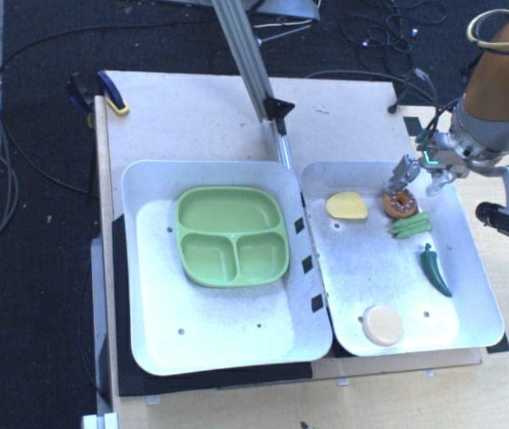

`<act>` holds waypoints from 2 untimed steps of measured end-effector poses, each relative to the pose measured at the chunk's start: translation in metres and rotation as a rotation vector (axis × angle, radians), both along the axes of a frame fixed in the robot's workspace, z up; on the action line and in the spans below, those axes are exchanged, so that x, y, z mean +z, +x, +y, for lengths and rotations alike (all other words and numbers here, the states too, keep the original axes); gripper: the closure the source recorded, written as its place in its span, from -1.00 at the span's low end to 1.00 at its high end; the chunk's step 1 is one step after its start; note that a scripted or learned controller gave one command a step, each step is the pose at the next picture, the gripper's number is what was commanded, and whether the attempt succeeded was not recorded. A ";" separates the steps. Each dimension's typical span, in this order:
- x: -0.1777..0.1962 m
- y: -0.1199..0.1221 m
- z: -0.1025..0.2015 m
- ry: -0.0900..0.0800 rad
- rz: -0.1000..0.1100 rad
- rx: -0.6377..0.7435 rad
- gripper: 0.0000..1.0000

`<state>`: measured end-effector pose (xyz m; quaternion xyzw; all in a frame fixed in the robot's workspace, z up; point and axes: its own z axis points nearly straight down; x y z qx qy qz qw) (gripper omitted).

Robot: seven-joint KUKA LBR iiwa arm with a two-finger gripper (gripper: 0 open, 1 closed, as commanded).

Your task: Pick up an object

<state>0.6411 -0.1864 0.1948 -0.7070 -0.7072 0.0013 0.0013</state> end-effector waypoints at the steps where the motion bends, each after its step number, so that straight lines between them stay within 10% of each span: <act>1: 0.002 0.001 0.000 -0.001 -0.004 0.001 -1.00; 2: -0.054 -0.008 0.005 0.000 0.000 0.000 -1.00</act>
